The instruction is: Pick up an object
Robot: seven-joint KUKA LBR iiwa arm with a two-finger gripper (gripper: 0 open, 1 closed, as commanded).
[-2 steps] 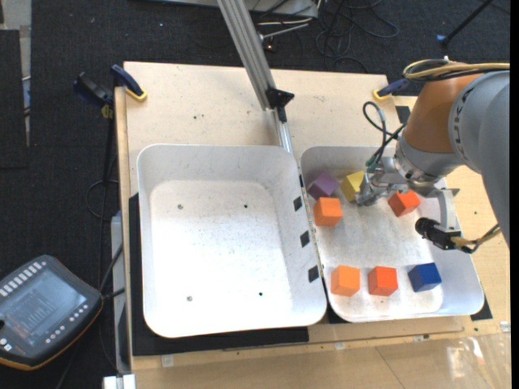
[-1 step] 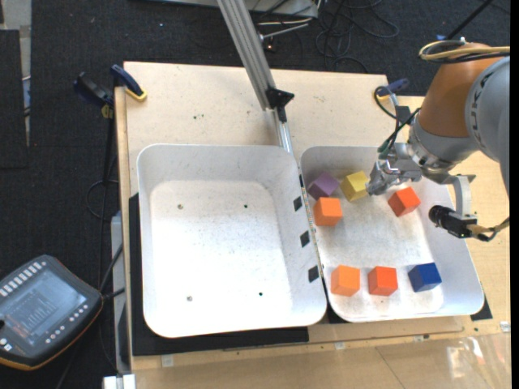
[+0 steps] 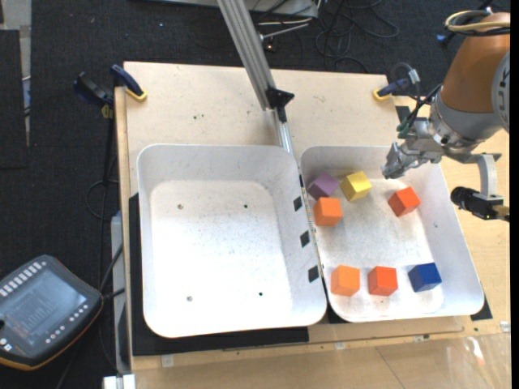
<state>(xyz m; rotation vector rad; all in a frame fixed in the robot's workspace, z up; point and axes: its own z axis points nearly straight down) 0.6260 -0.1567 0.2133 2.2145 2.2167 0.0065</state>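
The right bin [image 3: 454, 241] holds several small cubes. A purple cube [image 3: 323, 185], a yellow cube [image 3: 355, 186] and an orange cube [image 3: 328, 211] cluster near its far left corner. A red-orange cube [image 3: 403, 201] lies further right. Along the near side sit an orange cube [image 3: 345, 280], a red-orange cube [image 3: 383, 281] and a blue cube [image 3: 424, 276]. My gripper [image 3: 395, 167] hangs over the bin's far part, between the yellow cube and the red-orange one, slightly behind both. Nothing shows between its fingers.
The left bin [image 3: 154, 217] stands beside the right one. A slanted metal pole [image 3: 247, 43] crosses above the bench toward the bins' shared edge. Clamps [image 3: 130, 83] sit at the bench's far corners. A teach pendant [image 3: 40, 310] lies at the lower left.
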